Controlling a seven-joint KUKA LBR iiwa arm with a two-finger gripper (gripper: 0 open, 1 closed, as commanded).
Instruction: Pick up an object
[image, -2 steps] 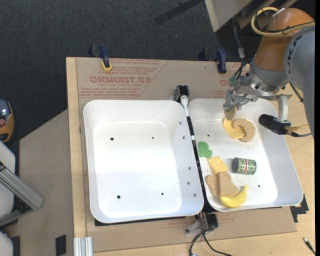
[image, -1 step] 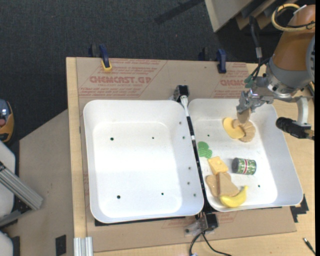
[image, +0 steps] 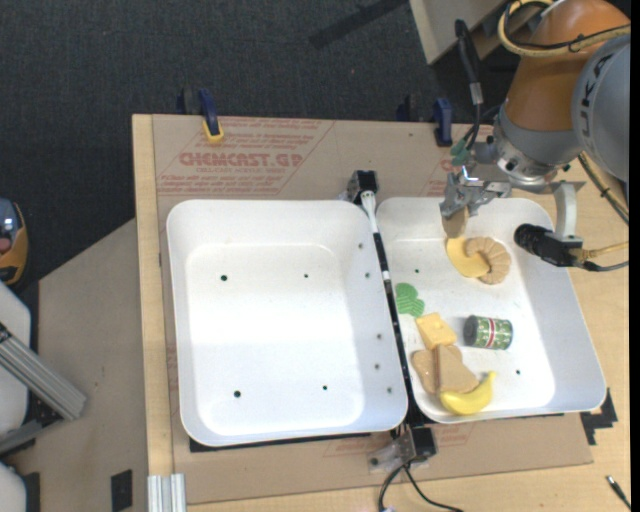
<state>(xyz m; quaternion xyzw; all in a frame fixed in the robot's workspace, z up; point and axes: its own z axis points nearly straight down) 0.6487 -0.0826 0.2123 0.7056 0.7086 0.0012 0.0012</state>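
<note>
The gripper (image: 457, 222) hangs over the right bin (image: 565, 375), just above the croissant (image: 480, 258) (its curved length running left-right); whether its claw is released cannot be told. Nearby lie a green can (image: 488, 332) and banana (image: 470, 396). Both bins rest on cardboard (image: 250, 158).

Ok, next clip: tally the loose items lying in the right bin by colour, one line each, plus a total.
Yellow: 3 (banana, cheese wedge, round piece)
Tan or brown: 2 (bread slice, pastry)
Green: 2 (can, flat leaf-like piece)
Total: 7, all in the right bin. The gripper hangs above the round piece.
</note>
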